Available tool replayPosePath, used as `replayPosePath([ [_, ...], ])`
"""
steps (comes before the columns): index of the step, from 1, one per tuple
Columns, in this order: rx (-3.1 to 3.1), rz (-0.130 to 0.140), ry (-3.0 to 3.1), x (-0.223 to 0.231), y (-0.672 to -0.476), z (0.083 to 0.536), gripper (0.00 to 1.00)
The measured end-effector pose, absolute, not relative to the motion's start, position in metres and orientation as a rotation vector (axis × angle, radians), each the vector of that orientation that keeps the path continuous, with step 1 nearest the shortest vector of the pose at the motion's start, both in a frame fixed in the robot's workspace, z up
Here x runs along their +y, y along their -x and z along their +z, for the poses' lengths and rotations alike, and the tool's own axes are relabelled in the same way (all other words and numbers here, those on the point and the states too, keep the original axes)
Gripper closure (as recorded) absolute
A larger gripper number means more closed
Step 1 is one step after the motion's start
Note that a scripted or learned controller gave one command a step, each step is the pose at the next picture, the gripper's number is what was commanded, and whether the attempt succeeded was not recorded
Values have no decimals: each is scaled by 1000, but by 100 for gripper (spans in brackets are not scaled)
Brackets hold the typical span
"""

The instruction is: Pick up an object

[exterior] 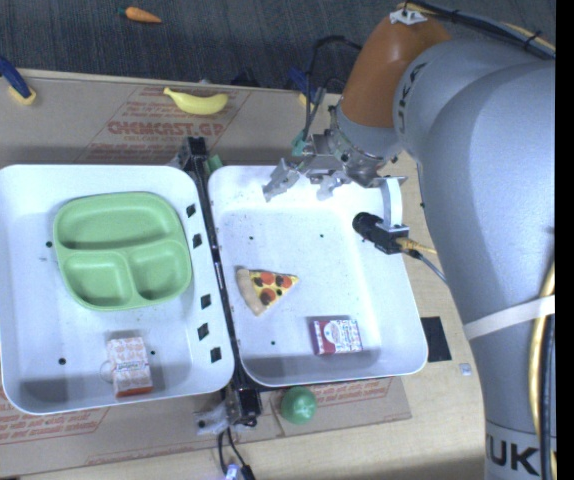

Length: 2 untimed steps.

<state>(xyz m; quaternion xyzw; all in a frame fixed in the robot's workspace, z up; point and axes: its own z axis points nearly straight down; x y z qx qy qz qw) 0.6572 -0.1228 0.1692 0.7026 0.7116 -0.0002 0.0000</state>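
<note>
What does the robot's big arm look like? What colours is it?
The arm is fat, round and smooth, mostly light grey, with a shiny orange band near the wrist. Black cables run along its top. At the end sits a small silvery metal tool. White letters mark a dark part at the bottom.

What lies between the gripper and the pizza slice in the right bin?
Nothing: the camera view shows only bare white bin floor between the gripper and the pizza slice.

Pizza slice (265,288) left of box (334,335)
</note>
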Motion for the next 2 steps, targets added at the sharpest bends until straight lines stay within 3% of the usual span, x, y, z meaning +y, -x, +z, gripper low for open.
replayPosePath([
  [1, 2224, 0, -2216, -178, -657, 206, 0],
  [2, 2233, -6, -2218, -135, -655, 90, 0],
])
